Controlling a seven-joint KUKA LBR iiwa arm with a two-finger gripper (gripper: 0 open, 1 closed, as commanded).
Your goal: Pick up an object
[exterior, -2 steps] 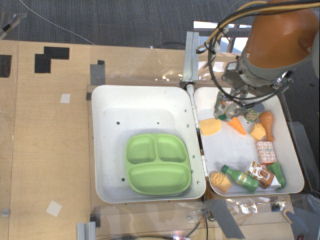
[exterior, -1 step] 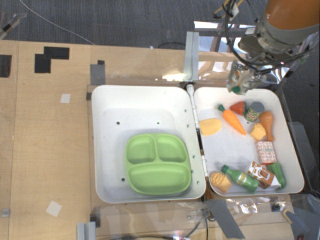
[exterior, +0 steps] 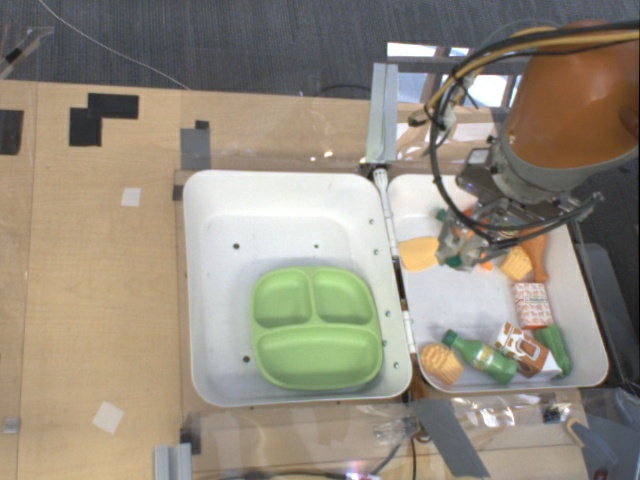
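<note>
My gripper (exterior: 462, 250): fingertips too blurred to tell apart.
Orange carrot-shaped toy (exterior: 537, 253): partly hidden under my wrist, just right of the gripper.
My arm: cut off by the right edge.

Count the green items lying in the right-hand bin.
2. A green bottle lies near the right bin's front edge, beside a bread roll. A dark green vegetable lies at the front right corner. The arm may hide others.

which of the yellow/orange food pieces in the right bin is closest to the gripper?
The yellow wedge by the bin's left wall, just left of the gripper. The orange chunk sits further right, and the round orange piece lies at the near edge by the green bottle.
</note>
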